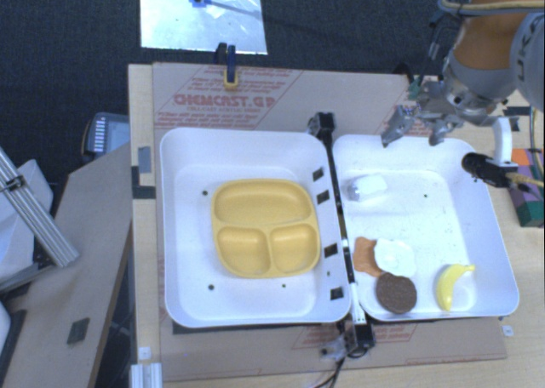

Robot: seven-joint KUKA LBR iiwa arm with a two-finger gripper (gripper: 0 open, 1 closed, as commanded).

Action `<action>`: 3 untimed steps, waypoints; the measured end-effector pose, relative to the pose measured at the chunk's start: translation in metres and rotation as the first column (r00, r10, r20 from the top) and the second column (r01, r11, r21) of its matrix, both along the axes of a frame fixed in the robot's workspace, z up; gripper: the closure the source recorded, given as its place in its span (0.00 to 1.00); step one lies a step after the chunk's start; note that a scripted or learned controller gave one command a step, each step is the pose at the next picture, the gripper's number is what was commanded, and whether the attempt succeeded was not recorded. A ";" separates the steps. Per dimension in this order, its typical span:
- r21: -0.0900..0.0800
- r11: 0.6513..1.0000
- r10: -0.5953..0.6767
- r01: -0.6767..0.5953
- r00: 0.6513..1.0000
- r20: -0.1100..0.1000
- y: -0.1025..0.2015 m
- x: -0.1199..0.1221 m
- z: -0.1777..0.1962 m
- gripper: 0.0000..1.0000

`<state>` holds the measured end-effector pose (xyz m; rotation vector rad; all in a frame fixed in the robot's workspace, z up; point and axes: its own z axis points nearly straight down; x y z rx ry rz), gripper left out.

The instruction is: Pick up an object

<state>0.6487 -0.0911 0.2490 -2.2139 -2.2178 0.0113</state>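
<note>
We see the gripper [419, 130] up over the back edge of the right bin [477, 199]. Its two fingers are spread apart with nothing between them. Down at the front of that bin lie a yellow banana [451, 284], a brown round cookie [396, 293] and a white thing [396, 255], maybe an egg. A yellow tray [264, 227] sits in the left bin [187, 233].

Right bin [485, 233]: middle floor open, free descent there. Obstacles: pale object [366, 185] near the far-left corner; orange piece [365, 254], white disc [396, 256], brown round cookie [396, 292] and banana [450, 285] crowd the near edge. Left bin [183, 208]: yellow divided tray [263, 227] covers the centre, narrow margins around it.
</note>
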 end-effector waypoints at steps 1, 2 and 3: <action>-0.001 1.000 0.002 -0.002 1.000 0.012 0.000 0.002 0.008 0.00; -0.001 1.000 0.000 0.000 1.000 0.010 -0.006 0.005 -0.036 0.00; 0.000 1.000 0.000 0.000 1.000 0.008 -0.002 -0.004 -0.085 0.00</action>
